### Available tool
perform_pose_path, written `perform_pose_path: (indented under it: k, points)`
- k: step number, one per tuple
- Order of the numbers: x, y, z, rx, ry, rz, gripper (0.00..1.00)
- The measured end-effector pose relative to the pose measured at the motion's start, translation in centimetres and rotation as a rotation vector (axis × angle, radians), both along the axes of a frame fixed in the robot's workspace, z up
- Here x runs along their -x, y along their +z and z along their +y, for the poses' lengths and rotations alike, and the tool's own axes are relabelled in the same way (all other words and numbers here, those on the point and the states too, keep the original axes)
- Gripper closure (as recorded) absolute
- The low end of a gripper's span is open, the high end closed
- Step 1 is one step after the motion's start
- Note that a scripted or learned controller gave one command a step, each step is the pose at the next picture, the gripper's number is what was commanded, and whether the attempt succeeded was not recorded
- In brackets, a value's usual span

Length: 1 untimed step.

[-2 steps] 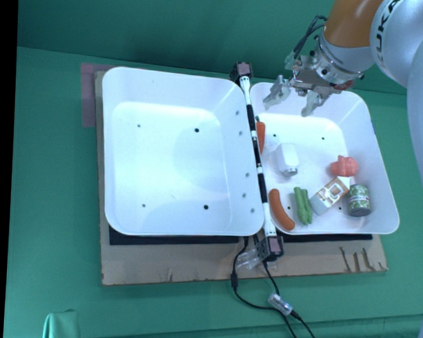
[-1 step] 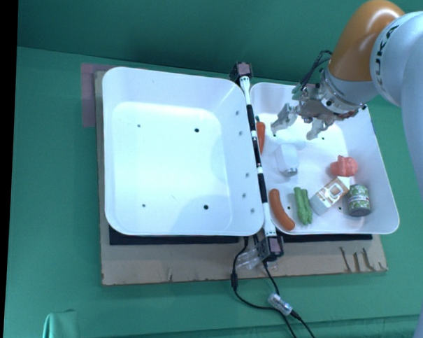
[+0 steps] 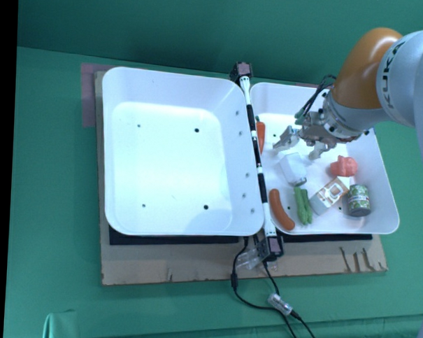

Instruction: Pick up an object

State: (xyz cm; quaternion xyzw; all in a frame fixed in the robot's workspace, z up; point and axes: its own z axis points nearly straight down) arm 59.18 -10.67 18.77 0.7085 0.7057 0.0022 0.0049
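Orange sausage-shaped toy (image 3: 282,210) near right bin's front edge. Claw (image 3: 301,141) spread, holding nothing, hovers above small white box-like cup (image 3: 293,168) at bin middle. Step: approach. Next: descend, centre over cup, close.

We take this for a robotics lab: a green cloth (image 3: 49,193) covers bench and backdrop, two white bins (image 3: 118,224) sit on cardboard (image 3: 172,272), cables (image 3: 262,296) trailing.

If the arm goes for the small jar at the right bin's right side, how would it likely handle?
The jar looks round-sided and lies tilted, so a nudge would probably roll it. It seems rigid, so a grip should not crush it. Its smooth-looking surface could slip unless squeezed across the middle.
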Motion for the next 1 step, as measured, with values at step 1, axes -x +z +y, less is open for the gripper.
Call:
perform_pose_path:
  k: [1]
  points:
    - [4.4, -0.11, -6.47, -0.007, 0.007, -0.01, 0.0]
